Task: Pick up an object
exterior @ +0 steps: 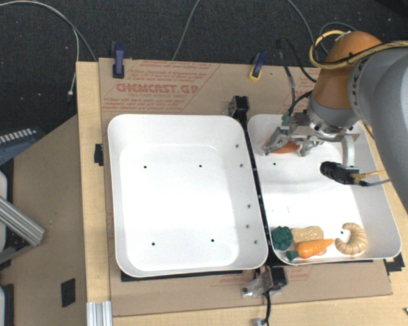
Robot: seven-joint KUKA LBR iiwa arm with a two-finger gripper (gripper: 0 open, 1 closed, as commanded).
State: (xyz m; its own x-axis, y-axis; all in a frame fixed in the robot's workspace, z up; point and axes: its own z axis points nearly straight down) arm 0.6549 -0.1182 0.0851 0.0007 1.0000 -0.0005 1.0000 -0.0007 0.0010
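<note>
Near edge of bench: a black clip [275, 275] sat between the two bins' near corners, with a metal fitting [257, 290] just below it.
Right bin, near end: four small things lay in a row along the near wall of the right bin [381, 202]. From left to right they were a dark green piece [281, 237], a tan piece [307, 234], an orange carrot-like piece [312, 248] just in front of the tan one, and a curled beige piece [353, 239] a little apart on the right.
Left bin: the left bin [183, 195] lay beside the right one, their long walls touching or nearly so.
Right bin, middle: a black part with a yellow-tipped cable [340, 172] hung over the bin floor below the wrist.
Gripper: the gripper [287, 141] was low over the far end of the right bin, with a small orange-red thing [283, 149] seen right at its fingertips. Whether the tips were spread or clamped on it could not be made out.
Arm: the grey arm [387, 94] came in from the right, its orange band [340, 70] above the wrist.
Far side: printed cardboard [156, 87] lay under the bins, with a blue clamp [117, 60] and a second blue-and-yellow clamp [258, 64] on its far edge.
</note>
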